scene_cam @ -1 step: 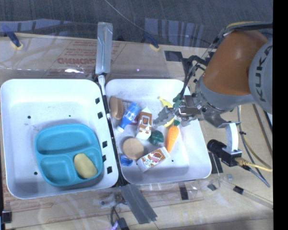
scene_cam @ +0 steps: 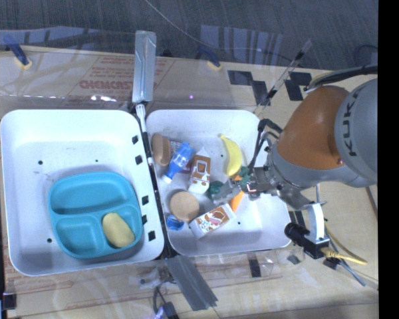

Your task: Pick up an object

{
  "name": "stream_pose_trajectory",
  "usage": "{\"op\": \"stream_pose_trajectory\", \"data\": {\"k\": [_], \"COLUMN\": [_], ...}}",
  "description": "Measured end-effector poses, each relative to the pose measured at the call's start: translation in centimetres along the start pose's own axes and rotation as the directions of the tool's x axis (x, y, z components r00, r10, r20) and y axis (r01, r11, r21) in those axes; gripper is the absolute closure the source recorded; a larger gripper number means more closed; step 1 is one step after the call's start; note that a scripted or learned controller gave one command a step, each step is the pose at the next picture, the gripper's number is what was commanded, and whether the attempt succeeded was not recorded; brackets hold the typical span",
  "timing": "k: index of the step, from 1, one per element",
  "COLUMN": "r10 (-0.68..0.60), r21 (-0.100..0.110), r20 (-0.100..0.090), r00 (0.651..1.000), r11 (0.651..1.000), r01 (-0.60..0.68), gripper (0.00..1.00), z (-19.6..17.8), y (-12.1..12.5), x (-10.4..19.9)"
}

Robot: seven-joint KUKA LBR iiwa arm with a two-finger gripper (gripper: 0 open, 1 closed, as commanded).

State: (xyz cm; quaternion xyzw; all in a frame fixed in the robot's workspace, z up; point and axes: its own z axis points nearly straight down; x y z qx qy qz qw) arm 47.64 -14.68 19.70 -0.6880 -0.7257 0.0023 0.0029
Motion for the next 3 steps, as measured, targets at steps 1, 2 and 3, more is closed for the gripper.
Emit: {"op": "stream_pose_trajectory", "data": {"k": [1, 2, 3], "r10": [0.000, -0.005, 0.266], "r21": [-0.025, -0.016, -0.010], "r20": [0.004, 0.003, -0.003], "r00": [1.000, 1.000, 0.964], "r11": [1.000, 1.000, 0.964], "r01": [0.000, 0.005, -0.266], "gripper": [0.00, 1.00, 1.00], "z": [8.7, 8.2, -1.1], "y": [4.7, 4.4, 18.5], "x": [-3.1, -3.1, 5.1]}}
